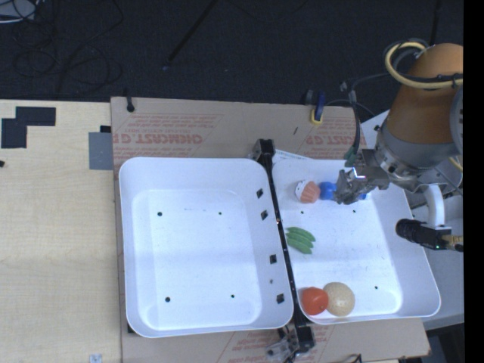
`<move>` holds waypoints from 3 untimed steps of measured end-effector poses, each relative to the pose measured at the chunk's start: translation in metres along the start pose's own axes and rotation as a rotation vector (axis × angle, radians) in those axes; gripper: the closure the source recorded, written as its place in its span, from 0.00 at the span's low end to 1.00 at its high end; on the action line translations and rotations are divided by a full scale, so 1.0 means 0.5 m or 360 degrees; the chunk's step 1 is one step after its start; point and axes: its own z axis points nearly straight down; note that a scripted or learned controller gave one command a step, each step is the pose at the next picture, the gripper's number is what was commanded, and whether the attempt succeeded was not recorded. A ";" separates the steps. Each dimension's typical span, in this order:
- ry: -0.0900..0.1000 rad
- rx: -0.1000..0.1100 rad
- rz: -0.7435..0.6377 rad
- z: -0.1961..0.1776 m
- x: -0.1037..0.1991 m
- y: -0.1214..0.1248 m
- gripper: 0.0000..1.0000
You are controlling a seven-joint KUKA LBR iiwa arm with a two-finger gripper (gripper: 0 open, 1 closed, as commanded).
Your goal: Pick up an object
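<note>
Nearest the camera, a red ball (313, 300) and a beige ball (339, 298) are lodged touching in the front corner of the right bin (408, 278), with a green pod-shaped item (301, 239) lying further back beside the central divider. At the far end, the gripper (349, 188) is lowered just beside a small blue object (327, 190), which adjoins an orange-and-white piece (308, 192); this position suggests the blue object is the intended pick. Whether anything is held cannot be told.

Left bin (144, 195): wide open floor, I can drop in anywhere.
Right bin (393, 271): middle floor free.
In my way: blue object (327, 190) beside my gripper (349, 190), green pods (301, 239), red ball (314, 300).
</note>
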 end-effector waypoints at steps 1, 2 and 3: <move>-0.0001 0.0013 0.0004 0.079 0.176 -0.143 1.00; -0.0004 -0.0013 -0.0002 0.009 0.367 -0.031 1.00; -0.0009 -0.0001 0.0011 0.014 0.357 -0.036 0.00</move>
